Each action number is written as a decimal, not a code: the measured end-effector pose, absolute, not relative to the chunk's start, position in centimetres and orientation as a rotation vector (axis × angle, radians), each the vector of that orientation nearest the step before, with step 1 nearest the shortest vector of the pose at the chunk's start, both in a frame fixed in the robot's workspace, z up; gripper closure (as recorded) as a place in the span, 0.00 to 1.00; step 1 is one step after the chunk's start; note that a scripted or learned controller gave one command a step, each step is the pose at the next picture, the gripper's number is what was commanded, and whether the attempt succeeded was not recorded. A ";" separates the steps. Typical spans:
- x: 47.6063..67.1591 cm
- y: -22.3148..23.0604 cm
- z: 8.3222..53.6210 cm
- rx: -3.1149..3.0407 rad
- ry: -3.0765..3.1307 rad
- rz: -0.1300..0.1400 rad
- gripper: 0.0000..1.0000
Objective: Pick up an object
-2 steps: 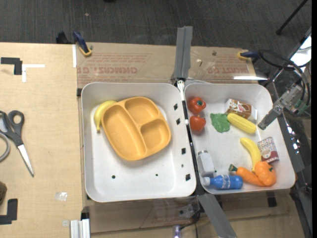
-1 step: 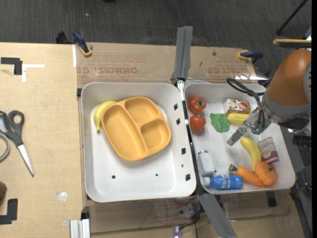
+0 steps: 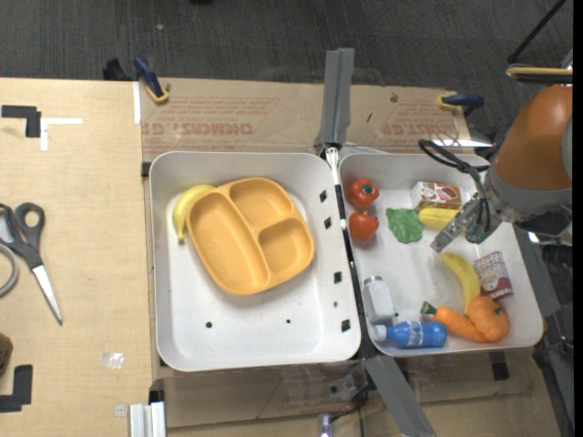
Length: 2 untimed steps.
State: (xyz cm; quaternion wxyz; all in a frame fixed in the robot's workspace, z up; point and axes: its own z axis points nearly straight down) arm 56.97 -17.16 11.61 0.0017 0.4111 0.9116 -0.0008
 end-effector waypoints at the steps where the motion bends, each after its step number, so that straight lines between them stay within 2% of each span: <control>1: 64.5 -14.3 26.5 1.600 2.700 -0.002 1.00; 2: 64.5 -14.3 26.4 1.601 2.700 -0.002 0.00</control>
